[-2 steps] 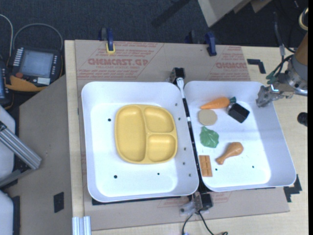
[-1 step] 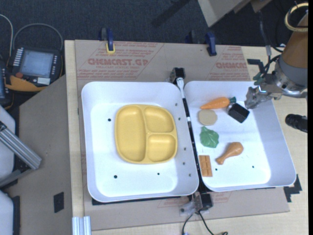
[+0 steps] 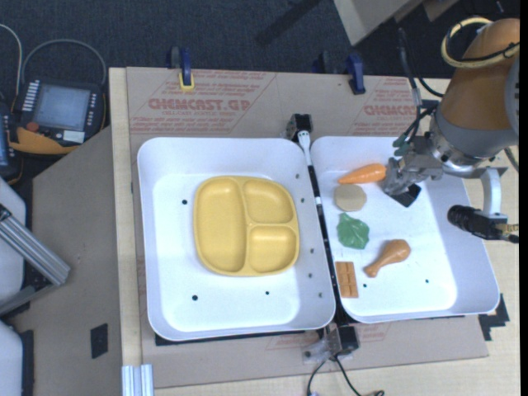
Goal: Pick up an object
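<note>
Your gripper [image 3: 402, 190] hangs near the right bin's [image 3: 462, 299] far edge, just beside the carrot [image 3: 363, 173]; whether it is released or clenched, I cannot tell. If it descends off-centre, the carrot may roll toward the round cookie [image 3: 350, 197].

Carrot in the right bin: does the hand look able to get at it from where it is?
Probably yes. The hand sits just right of the carrot, nothing lies between them, and the carrot's top is uncovered. The round beige piece lies close below it, so a grab might nudge that.
</note>
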Motion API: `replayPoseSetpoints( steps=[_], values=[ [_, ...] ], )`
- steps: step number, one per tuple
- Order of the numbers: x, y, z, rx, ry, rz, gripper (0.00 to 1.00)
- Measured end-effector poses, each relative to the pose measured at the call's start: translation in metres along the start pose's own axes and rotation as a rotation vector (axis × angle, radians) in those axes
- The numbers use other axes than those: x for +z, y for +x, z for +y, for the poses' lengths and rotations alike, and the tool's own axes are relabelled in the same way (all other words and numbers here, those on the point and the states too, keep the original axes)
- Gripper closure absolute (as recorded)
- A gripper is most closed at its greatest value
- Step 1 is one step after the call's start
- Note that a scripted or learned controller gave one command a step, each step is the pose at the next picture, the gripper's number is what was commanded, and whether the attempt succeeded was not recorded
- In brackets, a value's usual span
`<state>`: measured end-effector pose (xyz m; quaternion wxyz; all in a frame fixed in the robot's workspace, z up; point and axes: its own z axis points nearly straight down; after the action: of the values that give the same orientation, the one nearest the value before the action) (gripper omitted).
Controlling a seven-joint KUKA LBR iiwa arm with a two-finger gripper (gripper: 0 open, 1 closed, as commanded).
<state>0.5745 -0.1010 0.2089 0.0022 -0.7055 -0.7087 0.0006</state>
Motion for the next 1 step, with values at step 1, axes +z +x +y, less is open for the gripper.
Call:
replayPoseSetpoints(
  steps=[1],
  values=[
    [-0.0138, 0.0507, -0.0117, -0.001, -0.001, 0.0, 1.0]
  ],
)
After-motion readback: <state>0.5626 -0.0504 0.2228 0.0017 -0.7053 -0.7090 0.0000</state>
